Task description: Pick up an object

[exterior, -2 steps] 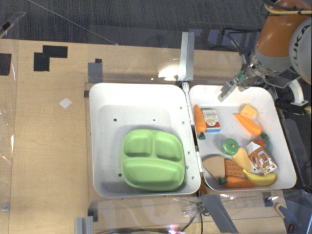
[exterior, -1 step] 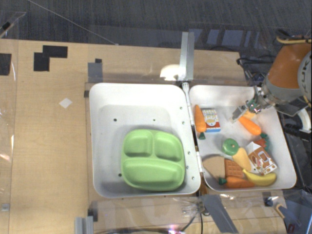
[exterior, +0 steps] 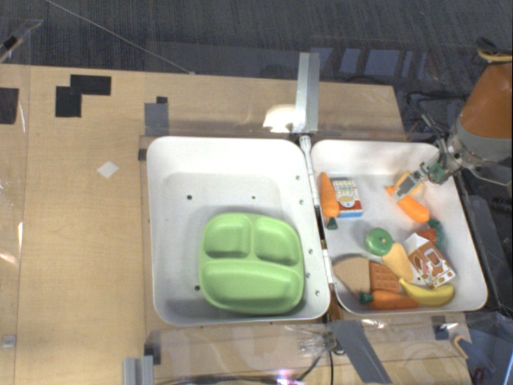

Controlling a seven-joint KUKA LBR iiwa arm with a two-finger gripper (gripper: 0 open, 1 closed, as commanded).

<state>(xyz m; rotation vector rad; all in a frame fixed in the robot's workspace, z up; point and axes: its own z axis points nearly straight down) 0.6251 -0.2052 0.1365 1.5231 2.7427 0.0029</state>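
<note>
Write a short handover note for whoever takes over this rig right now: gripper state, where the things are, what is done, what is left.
Gripper: low over the right bin's upper right, beside an orange piece; holding nothing that can be seen.
Right bin: carrot, small box, green round piece, banana, snack packet.
Left bin: green divided plate.
Done: nothing lifted.
Left: grasp and lift one object.

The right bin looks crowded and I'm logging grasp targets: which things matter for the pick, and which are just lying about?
Job in hand:
claw, low over the right bin's far right corner
orange piece just below it, the likeliest target

Lying about:
green divided tray in the left bin
banana
carrot
small printed box
green round piece
</note>
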